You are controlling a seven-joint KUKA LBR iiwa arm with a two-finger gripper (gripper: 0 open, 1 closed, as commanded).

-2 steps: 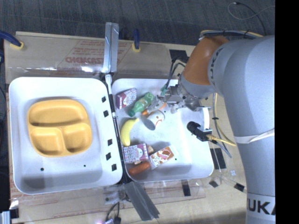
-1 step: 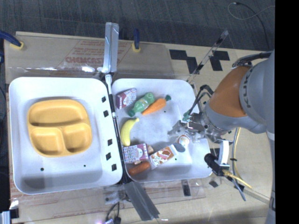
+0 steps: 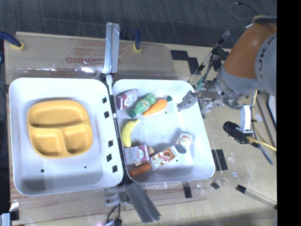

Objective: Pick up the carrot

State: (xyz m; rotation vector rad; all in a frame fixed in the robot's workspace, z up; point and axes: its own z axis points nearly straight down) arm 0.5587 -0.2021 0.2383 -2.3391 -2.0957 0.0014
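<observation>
The orange carrot point(image 3: 156, 107) lies at a slant in the upper middle of the right bin point(image 3: 201, 140), its green top pointing right. Its lower left end touches a green bottle point(image 3: 142, 104). My gripper point(image 3: 187, 100) hangs over the bin's upper right part, a short way to the right of the carrot's top and apart from it. Nothing shows held in it. The grey arm with its orange band point(image 3: 247, 55) reaches in from the right.
A purple carton point(image 3: 126, 99) sits left of the green bottle. Below lie a banana point(image 3: 128, 131), a small jar point(image 3: 185, 140), a milk carton point(image 3: 171, 157), a purple box point(image 3: 136, 154) and a sausage point(image 3: 139, 169). A yellow divided tray point(image 3: 60, 127) rests in the left bin point(image 3: 19, 173).
</observation>
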